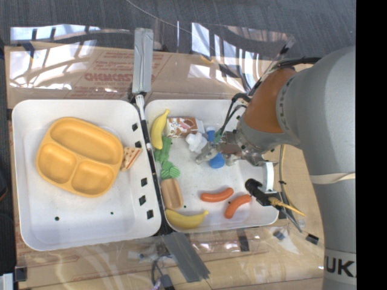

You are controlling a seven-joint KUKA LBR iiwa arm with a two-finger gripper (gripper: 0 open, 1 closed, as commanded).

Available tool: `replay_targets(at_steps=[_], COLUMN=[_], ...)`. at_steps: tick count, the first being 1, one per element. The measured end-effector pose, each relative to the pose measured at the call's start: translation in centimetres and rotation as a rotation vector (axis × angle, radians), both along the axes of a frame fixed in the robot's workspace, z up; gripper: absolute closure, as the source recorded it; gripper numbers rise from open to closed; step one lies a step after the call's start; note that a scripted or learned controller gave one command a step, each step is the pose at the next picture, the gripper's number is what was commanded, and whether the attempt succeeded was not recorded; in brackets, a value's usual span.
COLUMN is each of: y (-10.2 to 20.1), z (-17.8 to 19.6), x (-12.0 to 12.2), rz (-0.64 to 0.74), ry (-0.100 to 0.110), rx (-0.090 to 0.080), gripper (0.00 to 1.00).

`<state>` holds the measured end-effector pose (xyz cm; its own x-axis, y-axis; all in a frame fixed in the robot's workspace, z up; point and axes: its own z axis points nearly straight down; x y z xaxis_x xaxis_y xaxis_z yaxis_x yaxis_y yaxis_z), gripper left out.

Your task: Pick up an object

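Camera view: tool (213,154) low in right bin (260,219), over blue-white clutter (208,153); finger state can't tell. Hot dogs (216,195) lie long axis left-right near front wall. "CHEMCAST" reads on cardboard (91,71) behind the bins.

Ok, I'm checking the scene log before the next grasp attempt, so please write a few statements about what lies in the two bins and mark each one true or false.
1. The yellow divided tray lies in the left bin. True.
2. Two bananas lie in the right bin. True: one banana near the top of the divider side, the other banana at the bottom edge.
3. The two orange sausages sit in the yellow tray. False: one sausage and the other sausage lie on the right bin's floor.
4. The pincer hangs over the left bin. False: it is over the right bin, by the blue item.
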<state>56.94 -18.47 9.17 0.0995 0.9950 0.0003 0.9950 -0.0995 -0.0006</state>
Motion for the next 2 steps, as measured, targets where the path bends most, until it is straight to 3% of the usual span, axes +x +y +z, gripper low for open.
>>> replay_targets(at_steps=[1, 2], y=[0.0, 4.1], z=[0.8, 9.8], x=[0.0, -0.6], rz=[0.003, 0.134], ry=[0.004, -0.002], rx=[0.000, 0.000], gripper=[1.00, 1.00])
